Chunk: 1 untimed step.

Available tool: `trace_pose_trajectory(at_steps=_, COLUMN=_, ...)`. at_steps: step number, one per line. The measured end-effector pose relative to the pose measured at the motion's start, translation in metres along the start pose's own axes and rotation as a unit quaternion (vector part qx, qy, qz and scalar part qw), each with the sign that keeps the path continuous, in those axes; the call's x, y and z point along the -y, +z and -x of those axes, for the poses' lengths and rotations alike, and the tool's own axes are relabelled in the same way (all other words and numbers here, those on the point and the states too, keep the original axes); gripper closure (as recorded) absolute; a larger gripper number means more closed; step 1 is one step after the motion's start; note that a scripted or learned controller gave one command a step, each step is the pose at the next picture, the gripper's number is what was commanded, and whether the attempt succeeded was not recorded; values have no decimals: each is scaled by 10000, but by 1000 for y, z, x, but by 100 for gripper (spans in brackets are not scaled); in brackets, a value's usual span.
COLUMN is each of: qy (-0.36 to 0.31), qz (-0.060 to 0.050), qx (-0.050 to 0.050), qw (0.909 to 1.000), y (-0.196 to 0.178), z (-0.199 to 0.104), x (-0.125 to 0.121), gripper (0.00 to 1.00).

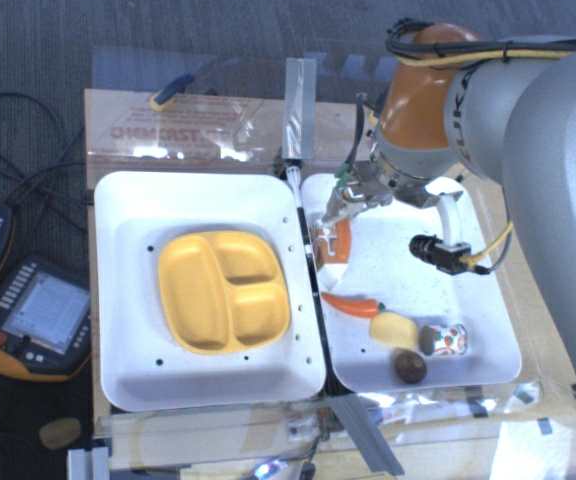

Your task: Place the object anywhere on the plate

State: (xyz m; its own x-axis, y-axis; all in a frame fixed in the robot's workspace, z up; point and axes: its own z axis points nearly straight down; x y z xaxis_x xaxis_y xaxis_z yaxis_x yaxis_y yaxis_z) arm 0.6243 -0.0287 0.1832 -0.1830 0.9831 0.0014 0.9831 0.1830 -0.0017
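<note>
Yellow plastic is forming the plate (224, 290), a tray with three compartments, which is sitting in the middle of the left bin (128, 218). Its long axis is running near to far with a slight tilt.

Far of the left bin, a clear sheet (168, 128) is lying on the bench and carrying reddish printed letters; they are appearing reversed and too blurred to read. A yellow and blue item (173, 89) is resting at its far edge.

In the right bin (488, 353), the gripper (340, 206) is hanging at the far left corner, just above an orange object (334, 243) lying beside the wall between the bins. Whether the fingers are parted or clenched on anything cannot be determined. The orange object is lying with its long axis near to far, upper end under the gripper.

Nearer, a carrot (350, 305) is lying with its long axis left to right, slightly tilted, green end toward the right. Just right of it a pale yellow piece (392, 327) is touching a small can (446, 340) with red and white markings; its lettering is too small to read. A dark round item (409, 366) is lying just near of these.

Two handheld controllers (30, 313) are lying on the floor at the left.
</note>
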Motion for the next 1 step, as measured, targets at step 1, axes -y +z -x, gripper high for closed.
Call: trace_pose_trajectory(at_steps=1, qy=-231, qz=4, qx=9, qw=9997, y=-56, z=-41, x=-12, gripper=100)
